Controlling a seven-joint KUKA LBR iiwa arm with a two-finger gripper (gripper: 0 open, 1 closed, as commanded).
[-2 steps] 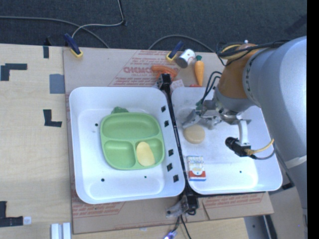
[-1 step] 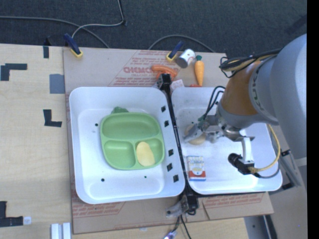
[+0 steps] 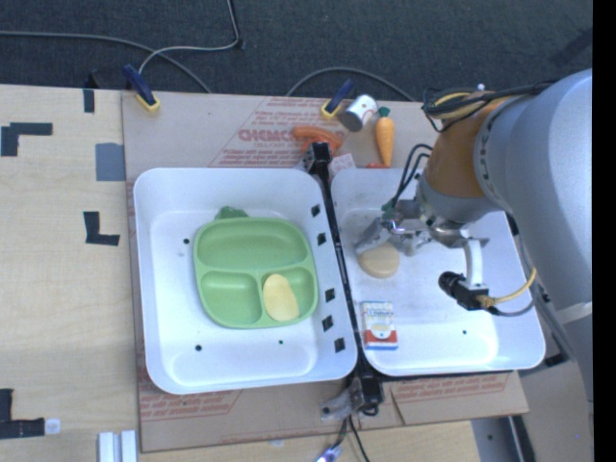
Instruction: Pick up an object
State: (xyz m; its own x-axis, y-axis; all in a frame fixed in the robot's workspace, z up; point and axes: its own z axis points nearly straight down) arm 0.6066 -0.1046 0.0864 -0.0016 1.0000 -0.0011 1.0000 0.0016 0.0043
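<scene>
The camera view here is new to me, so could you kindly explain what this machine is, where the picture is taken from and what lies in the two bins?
This is one picture from a fixed camera above the bench, looking down at a slant. The big grey arm with an orange band is a robot reaching in from the right. Its gripper is low in the right bin, just over a pale round object; I cannot tell whether it grips it. A small red and white packet lies nearer the camera. The left bin holds a green divided tray with a yellow object in one compartment. A toy carrot lies on the bench beyond the bins.
</scene>
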